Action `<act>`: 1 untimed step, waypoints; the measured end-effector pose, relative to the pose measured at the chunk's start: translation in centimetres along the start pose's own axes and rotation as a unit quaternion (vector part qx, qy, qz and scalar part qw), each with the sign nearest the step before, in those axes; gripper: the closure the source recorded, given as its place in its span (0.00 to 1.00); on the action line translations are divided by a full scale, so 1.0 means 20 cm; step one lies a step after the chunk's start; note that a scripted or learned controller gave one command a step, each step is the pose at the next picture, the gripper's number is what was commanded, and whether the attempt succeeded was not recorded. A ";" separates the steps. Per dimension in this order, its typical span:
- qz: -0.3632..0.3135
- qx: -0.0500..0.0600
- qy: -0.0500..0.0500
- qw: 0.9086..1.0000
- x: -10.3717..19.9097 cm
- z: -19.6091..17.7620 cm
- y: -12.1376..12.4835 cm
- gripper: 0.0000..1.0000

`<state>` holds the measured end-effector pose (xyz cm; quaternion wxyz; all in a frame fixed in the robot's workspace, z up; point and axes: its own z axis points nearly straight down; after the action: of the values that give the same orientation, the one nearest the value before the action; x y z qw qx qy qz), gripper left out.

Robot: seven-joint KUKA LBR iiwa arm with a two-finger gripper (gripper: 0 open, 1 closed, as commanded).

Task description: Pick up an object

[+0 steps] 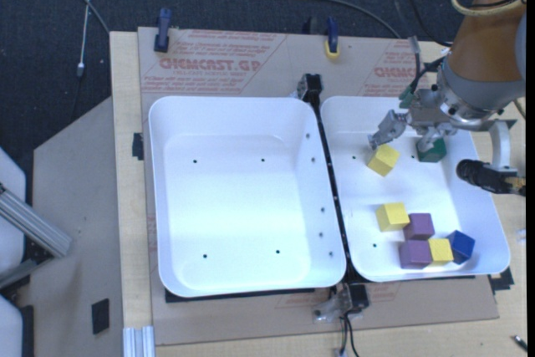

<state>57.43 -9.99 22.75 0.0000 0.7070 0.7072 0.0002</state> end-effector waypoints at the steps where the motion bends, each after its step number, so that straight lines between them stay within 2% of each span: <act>1: 0.002 0.004 0.000 1.000 -0.34 0.54 0.12 0.00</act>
<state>59.83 -16.84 11.94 -0.0034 0.7088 0.7054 -0.0026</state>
